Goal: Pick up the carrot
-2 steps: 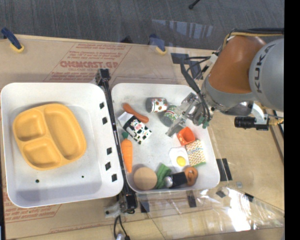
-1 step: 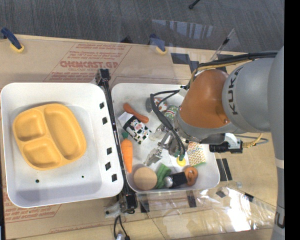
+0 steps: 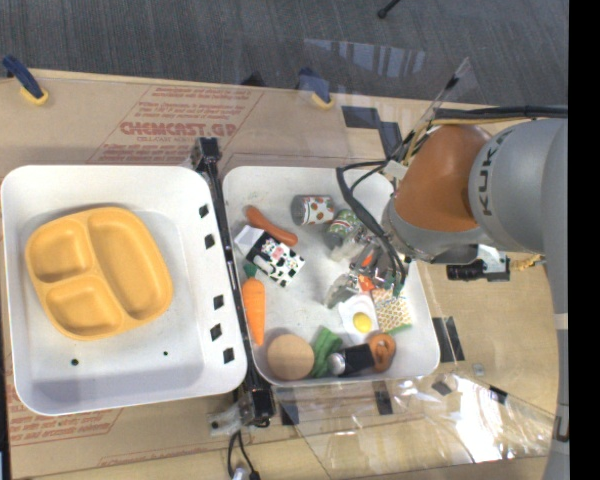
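The carrot (image 3: 253, 309) is orange and lies lengthwise along the left wall of the right bin (image 3: 280, 176), its tip pointing toward the front. My gripper (image 3: 372, 271) is low over the right half of the same bin, among small toys, roughly a hand's width to the right of the carrot. Nothing is seen held in it. The grey arm with its orange band (image 3: 438, 183) comes in from the right and hides part of the bin's far right corner.
Around the carrot are a black-and-white patterned box (image 3: 272, 258), a red sausage (image 3: 271, 225), a tan ball (image 3: 290, 356) and a green piece (image 3: 327, 348). Near the gripper are a dotted cup (image 3: 315, 209), a fried egg (image 3: 360, 320) and a waffle (image 3: 392, 311). The left bin (image 3: 100, 183) holds a yellow divided plate (image 3: 98, 270).
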